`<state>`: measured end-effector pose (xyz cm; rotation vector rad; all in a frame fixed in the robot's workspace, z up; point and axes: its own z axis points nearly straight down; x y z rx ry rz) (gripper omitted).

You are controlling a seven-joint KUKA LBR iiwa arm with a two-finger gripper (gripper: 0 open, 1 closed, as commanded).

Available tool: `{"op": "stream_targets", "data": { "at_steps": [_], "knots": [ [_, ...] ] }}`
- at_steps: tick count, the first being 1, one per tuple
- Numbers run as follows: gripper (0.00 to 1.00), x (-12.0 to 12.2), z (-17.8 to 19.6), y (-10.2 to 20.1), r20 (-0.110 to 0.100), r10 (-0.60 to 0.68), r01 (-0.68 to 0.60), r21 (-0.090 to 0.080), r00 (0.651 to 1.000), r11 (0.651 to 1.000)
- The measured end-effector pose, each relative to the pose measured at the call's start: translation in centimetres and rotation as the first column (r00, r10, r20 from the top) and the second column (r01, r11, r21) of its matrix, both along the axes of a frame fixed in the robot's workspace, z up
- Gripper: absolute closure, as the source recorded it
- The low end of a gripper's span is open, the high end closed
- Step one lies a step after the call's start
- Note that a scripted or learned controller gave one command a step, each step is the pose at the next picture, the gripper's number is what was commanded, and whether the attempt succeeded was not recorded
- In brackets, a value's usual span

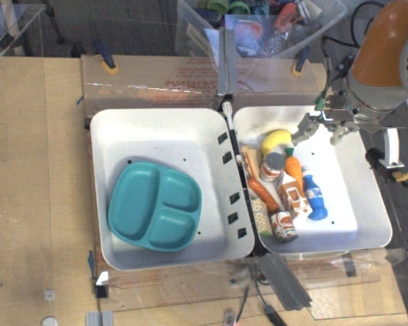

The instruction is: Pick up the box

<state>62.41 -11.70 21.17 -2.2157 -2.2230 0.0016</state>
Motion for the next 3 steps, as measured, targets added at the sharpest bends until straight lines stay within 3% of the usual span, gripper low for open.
{"op": "stream_targets", "data": {
  "at_steps": [1,3],
  "knots": [
    [0.0,-0.11,-2.77,7.66,-0.001,0.002,-0.002,0.0,1.0,1.0],
    [0.0,-0.1,-2.75,7.63,0.0,0.002,-0.002,0.0,1.0,1.0]
  ]
}}
